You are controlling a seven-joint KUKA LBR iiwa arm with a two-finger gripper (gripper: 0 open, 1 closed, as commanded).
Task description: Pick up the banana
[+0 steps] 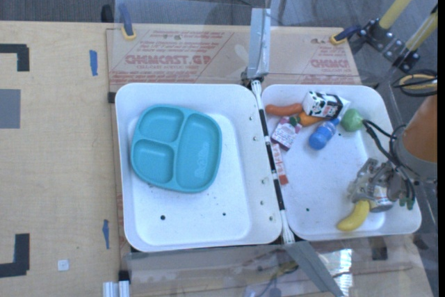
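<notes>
Two shallow white bins side by side on the bench. Left bin: one turquoise divided plate with three compartments, lying flat toward the upper left. Right bin: cluster along the upper edge comprising an orange carrot, a black-and-white carton, a green ball-shaped item, a blue bottle-shaped item and a red-and-white packet near the dividing wall. Banana at lower right of the right bin, well apart from the cluster, resting on the bin floor. Gripper directly above and touching or just over the banana's upper end; finger state not discernible amid cables and metalwork. Banana not seen clamped between fingers.
</notes>
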